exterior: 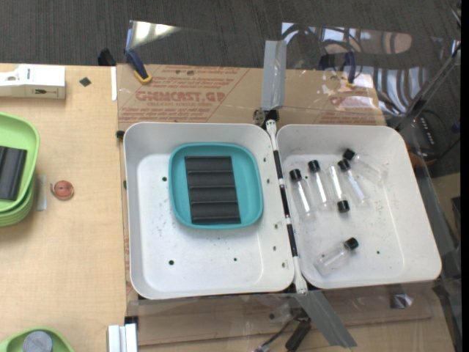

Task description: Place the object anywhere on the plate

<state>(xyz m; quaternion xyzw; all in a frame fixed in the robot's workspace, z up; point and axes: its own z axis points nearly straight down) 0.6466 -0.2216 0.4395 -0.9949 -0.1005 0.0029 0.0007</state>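
Observation:
A teal square plate (pixel 216 185) with a dark ribbed centre lies in the left white bin (pixel 201 266), toward its back. Several clear vials with black caps lie in the right white bin (pixel 396 262): three close together near the divider (pixel 316 185), one at the back (pixel 360 164), and one apart near the front (pixel 339 252). All of them rest flat on the bin floor.
A cardboard sheet (pixel 190 94) lies behind the bins. On the wooden bench at the left sit a green tray (pixel 22 171), a small round brown disc (pixel 64 189) and a white box (pixel 33 83). Cables and clear plastic lie at the back right (pixel 381 57).

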